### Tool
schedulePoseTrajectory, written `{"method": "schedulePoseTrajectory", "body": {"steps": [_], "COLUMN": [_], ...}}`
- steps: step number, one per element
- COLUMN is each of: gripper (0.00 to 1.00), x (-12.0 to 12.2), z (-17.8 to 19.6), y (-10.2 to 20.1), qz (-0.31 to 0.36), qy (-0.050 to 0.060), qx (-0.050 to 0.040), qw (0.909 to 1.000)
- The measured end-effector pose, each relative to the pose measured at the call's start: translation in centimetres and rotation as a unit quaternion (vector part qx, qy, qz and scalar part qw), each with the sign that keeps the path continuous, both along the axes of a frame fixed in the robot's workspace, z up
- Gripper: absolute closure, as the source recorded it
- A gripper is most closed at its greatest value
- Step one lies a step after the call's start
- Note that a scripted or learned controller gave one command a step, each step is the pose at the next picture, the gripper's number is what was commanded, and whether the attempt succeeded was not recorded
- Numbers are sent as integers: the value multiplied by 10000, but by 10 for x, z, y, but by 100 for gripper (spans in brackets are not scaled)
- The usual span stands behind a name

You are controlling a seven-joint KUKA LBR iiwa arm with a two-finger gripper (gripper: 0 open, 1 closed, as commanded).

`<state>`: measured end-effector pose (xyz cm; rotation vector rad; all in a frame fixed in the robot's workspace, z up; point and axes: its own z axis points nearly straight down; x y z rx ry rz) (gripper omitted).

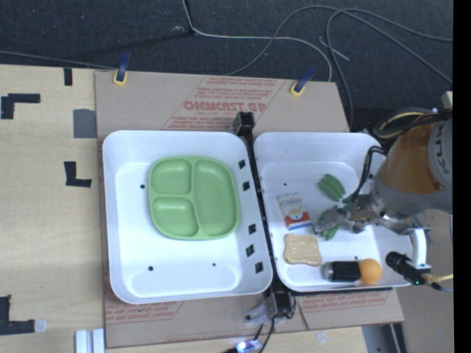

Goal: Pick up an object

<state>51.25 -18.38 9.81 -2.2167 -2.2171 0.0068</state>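
Beside the toast (302, 249), fingers (328, 220) (whether open or closed, unclear) at a small green object (328, 232).

One fixed overhead camera looks down obliquely on both bins (118, 197).

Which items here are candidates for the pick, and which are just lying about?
In play:
- gripper, low in the right bin
- green pepper
- small carton
- bread slice
- orange ball
- black object

Lying about:
- green divided plate in the left bin
- cables
- clamps
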Motion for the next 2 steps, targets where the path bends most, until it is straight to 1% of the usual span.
{"method": "schedulePoseTrajectory", "body": {"steps": [1,2], "gripper": [100,100], "x": [1,-4], "z": [13,58], "y": [0,3], "qz": [7,4], "qy": [-20,-50], "qx": [0,-11], "qw": [10000,10000]}}
